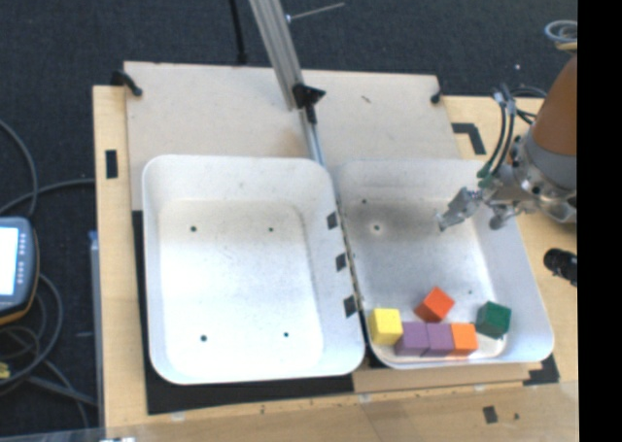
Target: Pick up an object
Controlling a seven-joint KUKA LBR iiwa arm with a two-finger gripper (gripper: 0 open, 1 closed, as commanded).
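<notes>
Right bin (505, 236): orange (436, 304), yellow (387, 324), purple (428, 337), green (494, 319) blocks, near edge.

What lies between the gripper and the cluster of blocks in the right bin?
Bare white floor of the right bin, seen from the overhead camera view. The gripper hangs above it; the nearest block, the orange cube, sits beyond.

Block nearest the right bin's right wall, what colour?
Green block, seen in the camera view.

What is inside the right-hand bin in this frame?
The right bin holds six blocks bunched at its near edge: yellow block, two purple blocks, two orange blocks, green block. The gripper hangs over its far part. Anything beneath the blocks is hidden.
</notes>
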